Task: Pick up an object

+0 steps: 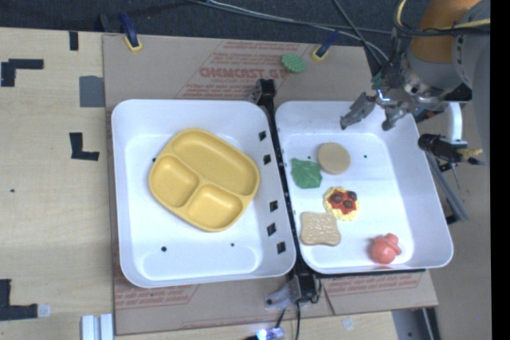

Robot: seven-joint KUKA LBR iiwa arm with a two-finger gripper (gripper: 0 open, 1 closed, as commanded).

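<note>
The right bin holds a round tan cookie, a green leafy piece, a small pizza-like piece with red and dark toppings, a slice of toast and a red strawberry-like piece. My gripper hangs over the bin's far edge, up and to the right of the cookie. Its two fingers are spread apart with nothing between them.
The left bin holds a yellow divided plate. A small green piece lies on the cardboard behind the bins. Cables run across the dark floor at the top. A black divider separates the bins.
</note>
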